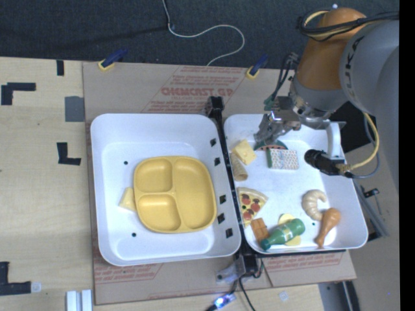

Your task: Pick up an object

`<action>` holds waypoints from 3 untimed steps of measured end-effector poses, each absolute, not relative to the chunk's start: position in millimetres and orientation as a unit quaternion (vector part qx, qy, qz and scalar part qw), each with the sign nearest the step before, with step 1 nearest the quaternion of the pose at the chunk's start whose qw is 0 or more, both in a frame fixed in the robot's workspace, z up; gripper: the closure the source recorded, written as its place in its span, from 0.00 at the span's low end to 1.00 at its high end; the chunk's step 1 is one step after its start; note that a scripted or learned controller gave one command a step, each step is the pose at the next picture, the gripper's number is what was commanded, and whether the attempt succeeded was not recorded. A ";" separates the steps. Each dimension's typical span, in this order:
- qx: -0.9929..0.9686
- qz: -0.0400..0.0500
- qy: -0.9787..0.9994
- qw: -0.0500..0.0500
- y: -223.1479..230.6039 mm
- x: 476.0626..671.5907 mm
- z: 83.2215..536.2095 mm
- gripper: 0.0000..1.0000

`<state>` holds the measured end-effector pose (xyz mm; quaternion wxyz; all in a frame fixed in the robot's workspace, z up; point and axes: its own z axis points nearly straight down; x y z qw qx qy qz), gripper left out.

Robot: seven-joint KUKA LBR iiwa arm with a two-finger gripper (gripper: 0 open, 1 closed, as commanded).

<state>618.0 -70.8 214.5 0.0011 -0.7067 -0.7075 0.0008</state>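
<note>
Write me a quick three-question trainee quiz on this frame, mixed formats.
1. True or false: the yellow tray sits in the bin on the left of the camera view.
2. Multiple choice: which thing lies nearest the claw? A) green bottle B) drumstick C) cheese wedge
3. Fill the blank: the pizza slice lies in the same bin as the croissant, against its ____ wall in the camera view.

Key: 1 true; 2 C; 3 left.
</note>
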 end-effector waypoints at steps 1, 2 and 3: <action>-0.707 0.000 -0.708 0.000 -69.7 622.3 234.5 1.00; -0.707 0.002 -0.707 0.001 -80.2 616.1 216.0 1.00; -0.706 0.000 -0.708 0.000 -74.4 622.0 234.8 1.00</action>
